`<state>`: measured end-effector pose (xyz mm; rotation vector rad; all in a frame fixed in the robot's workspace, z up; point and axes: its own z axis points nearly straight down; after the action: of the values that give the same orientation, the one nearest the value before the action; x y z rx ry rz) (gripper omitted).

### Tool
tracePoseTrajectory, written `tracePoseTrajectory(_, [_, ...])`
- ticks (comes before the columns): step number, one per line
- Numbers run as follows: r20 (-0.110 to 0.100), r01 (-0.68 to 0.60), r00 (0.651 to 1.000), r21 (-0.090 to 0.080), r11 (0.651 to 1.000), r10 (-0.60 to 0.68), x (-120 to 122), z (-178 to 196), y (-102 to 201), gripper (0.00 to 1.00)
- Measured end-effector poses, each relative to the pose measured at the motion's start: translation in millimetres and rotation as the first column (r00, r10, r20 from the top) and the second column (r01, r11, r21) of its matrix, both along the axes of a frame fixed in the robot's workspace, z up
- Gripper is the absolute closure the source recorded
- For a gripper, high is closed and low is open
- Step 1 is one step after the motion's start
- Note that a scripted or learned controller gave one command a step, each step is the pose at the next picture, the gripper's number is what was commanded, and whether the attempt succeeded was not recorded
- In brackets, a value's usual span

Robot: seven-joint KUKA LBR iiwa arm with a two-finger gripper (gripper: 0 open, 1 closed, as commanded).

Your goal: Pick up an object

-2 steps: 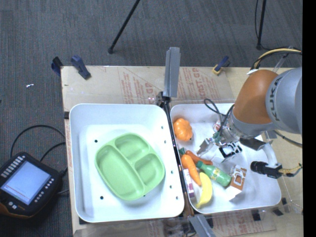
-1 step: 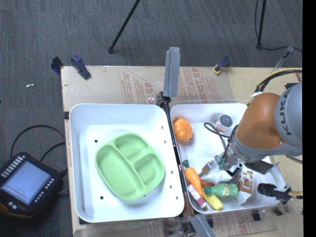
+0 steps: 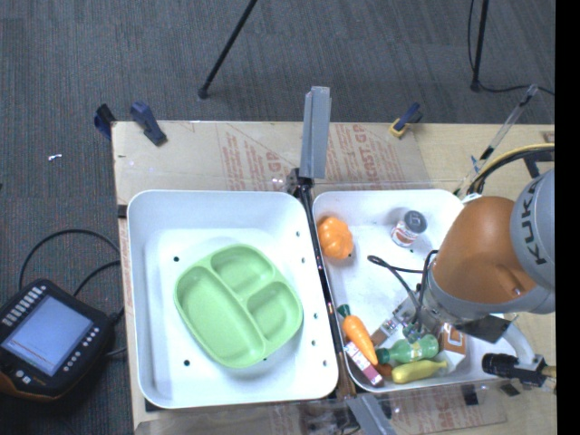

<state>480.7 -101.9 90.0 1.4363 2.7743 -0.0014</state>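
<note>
While the grey arm with its orange band (image 3: 485,247) leans in from the right, its wrist hangs low over the near corner of the right-hand shallow white bin (image 3: 381,202), and the jaws (image 3: 419,326) sit right down among the clutter there. Whether they are open or closed, I cannot tell; the wrist body covers them from above.

Under and around that wrist lies a tight little pile: an orange plastic carrot with a green top (image 3: 357,335) slants toward the bin's near wall, a green bottle-shaped toy (image 3: 410,350) lies just beside it, and a yellow banana-like piece (image 3: 418,370) rests along the near rim, touching the green one. A small red-and-white box (image 3: 361,362) is wedged by the carrot's tip.

Further back in the same bin, well apart from the pile, an orange pumpkin-shaped toy (image 3: 334,237) sits near the dividing wall, and a small round tin with a grey lid (image 3: 409,226) stands toward the far side.

Over in the left white bin (image 3: 149,243), a pale green three-compartment plastic plate (image 3: 237,304) lies flat. Both bins rest on the cardboard-topped desk (image 3: 227,152).
</note>
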Motion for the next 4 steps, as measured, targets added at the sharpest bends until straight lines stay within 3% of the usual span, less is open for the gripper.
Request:
tracePoseTrajectory(1, [-0.011, 0.282, 0.959, 0.005, 0.959, -0.282, -4, -3, 6, 0.0])
tracePoseTrajectory(3, [-0.02, 0.457, 0.889, 0.007, 0.889, -0.457, 8, -6, 2, 0.0])
tracePoseTrajectory(4, [-0.022, 0.411, 0.912, 0.007, 0.912, -0.41, 70, -6, 10, 0.0])
